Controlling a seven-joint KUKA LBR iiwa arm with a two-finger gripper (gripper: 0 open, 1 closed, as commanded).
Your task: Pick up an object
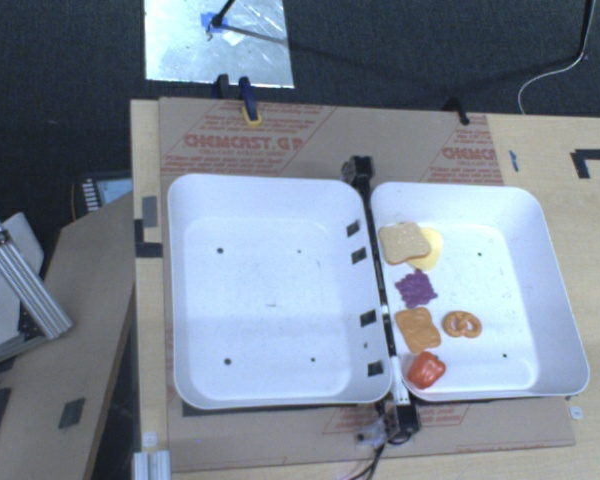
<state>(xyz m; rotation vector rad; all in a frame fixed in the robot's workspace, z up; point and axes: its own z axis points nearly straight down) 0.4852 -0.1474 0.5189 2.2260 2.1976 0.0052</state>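
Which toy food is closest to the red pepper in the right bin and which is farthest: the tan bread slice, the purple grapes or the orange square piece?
Counting from the red toy pepper at the near left corner of the right white bin:
1. Orange square toy piece, just behind the pepper.
2. Purple toy grape bunch, midway along the left side.
3. Tan toy bread slice, farthest, toward the back.

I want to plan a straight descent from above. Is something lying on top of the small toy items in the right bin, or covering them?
Nothing visible covers the group. The tan toy bread slice overlaps the pale yellow round piece; purple grapes, orange slab, brown pretzel and red pepper lie exposed near the right white bin's left wall.
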